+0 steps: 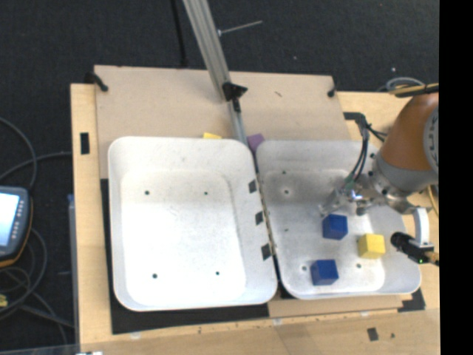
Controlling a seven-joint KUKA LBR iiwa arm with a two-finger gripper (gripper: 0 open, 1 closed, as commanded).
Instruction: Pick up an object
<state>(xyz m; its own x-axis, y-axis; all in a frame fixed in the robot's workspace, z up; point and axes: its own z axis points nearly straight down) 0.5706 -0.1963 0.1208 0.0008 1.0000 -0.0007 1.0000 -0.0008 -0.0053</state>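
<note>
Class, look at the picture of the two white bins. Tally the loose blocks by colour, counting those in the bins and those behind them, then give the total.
Blue blocks: 2, in the right bin: and
Yellow blocks: 2: one in that bin, one behind the left bin
Purple blocks: 1, behind the bins
Total: 5

No readable text, labels, brands or numbers anywhere. Screen of the handheld device [12, 220] at the left edge too small and blurred to read. Blocks, bins and surface [170, 98] unmarked.
</note>
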